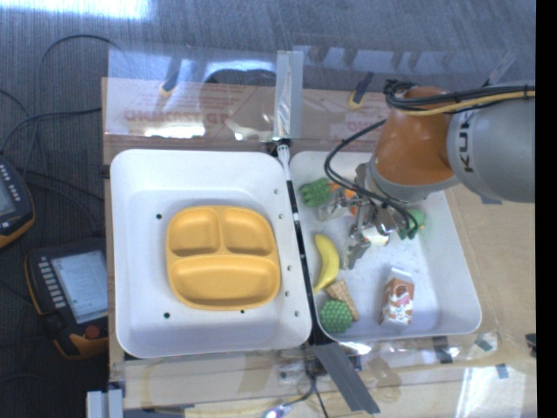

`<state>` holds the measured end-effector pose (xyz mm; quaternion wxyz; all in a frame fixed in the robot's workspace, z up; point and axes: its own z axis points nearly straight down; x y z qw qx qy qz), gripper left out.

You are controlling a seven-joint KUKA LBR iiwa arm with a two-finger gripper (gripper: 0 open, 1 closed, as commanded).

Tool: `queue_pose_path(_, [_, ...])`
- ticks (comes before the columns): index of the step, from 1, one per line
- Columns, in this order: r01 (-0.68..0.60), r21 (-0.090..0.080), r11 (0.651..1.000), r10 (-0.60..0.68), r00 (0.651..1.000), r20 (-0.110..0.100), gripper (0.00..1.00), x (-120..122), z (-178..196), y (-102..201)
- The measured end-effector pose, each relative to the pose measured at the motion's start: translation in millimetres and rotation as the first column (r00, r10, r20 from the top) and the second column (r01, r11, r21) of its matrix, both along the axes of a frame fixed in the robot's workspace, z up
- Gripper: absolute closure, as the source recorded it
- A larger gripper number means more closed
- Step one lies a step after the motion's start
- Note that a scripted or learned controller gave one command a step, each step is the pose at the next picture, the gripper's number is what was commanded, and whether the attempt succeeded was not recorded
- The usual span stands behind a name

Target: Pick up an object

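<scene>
My gripper [379, 236] hangs below the orange wrist band over the middle of the right bin [457, 259], low above its floor, and looks open. A small pale object [377, 235] sits in the gap; I cannot tell if it is touched. A yellow banana [326, 260] lies just left of the gripper. A green leafy toy [315, 192] and a small orange piece [348, 195] lie at the bin's back left. Another green piece [417, 222] shows right of the gripper. A round green toy [338, 314], a tan cone [343, 292] and a small carton [398, 303] lie at the front.
The left bin [139, 190] holds a yellow divided plate [224, 256]. A ridge [296, 233] separates the two bins. The arm's grey body [492, 142] and black cables [435, 103] cover the right bin's back right corner.
</scene>
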<state>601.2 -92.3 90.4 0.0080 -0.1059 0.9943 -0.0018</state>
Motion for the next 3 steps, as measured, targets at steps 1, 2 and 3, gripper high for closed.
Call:
queue_pose_path(1, [0.031,0.001,1.0,-0.031,1.0,-0.002,0.0,-29.0,0.0,-33.1])
queue_pose_path(2, [0.037,0.001,0.999,-0.037,0.999,0.0,0.0,9.3,-0.1,-2.0])
queue_pose_path(3, [-0.047,-0.002,0.999,0.047,0.999,-0.006,0.0,-71.0,0.0,-31.0])
